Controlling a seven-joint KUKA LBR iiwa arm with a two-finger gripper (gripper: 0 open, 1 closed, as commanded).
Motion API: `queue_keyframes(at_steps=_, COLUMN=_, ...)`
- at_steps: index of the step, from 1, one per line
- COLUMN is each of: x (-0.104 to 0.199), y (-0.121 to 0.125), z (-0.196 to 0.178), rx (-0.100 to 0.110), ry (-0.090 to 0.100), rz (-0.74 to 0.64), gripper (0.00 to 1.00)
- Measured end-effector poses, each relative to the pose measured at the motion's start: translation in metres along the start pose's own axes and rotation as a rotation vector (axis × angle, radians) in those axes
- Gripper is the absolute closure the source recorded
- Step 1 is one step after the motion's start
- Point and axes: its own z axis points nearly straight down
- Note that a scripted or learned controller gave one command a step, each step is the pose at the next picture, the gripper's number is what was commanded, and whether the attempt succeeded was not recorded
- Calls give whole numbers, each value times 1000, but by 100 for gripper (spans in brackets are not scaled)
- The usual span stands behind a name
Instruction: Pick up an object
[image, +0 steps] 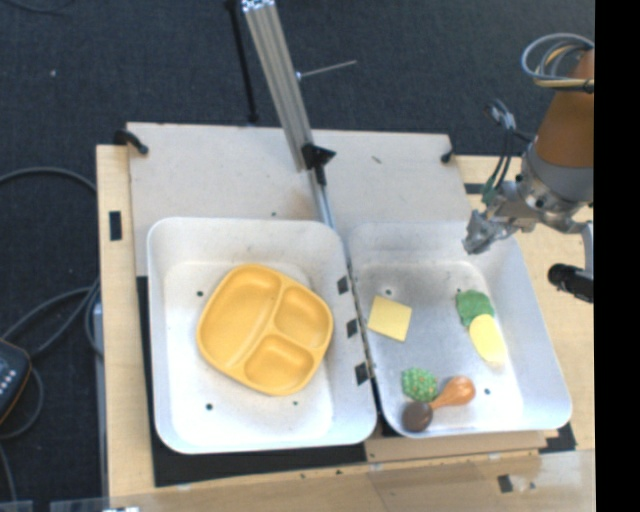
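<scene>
My gripper hangs over the far right corner of the right bin, above and well apart from the objects. In that bin lie a yellow square slice, a green piece touching a yellow lemon-like piece, a green broccoli piece, and a drumstick with a brown end. Nothing shows between the fingers.
The left bin holds a yellow divided plate. A slanted metal pole rises from the bench behind the bins. Cables lie on the dark floor at the left.
</scene>
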Motion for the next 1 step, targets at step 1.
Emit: queue_keyframes(at_steps=1, x=46, y=-6, z=-8, rx=-2, ry=2, rz=-2, gripper=100)
